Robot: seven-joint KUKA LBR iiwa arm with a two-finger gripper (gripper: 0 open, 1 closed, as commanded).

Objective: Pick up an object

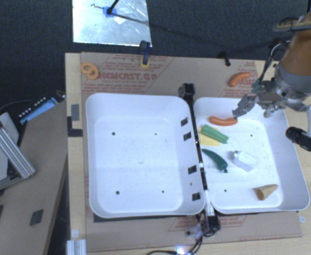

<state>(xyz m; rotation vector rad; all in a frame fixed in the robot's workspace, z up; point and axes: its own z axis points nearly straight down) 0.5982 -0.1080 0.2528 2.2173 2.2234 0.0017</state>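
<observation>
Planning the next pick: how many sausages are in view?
2. One sausage lies in the right bin near its back edge, by the claw; the other sausage lies outside on the board behind that bin.

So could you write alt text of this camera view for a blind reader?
A grey-and-orange robot arm's gripper hovers above an orange sausage in the right white bin, which also holds corn, a green pepper, a white bottle and a cone.
</observation>
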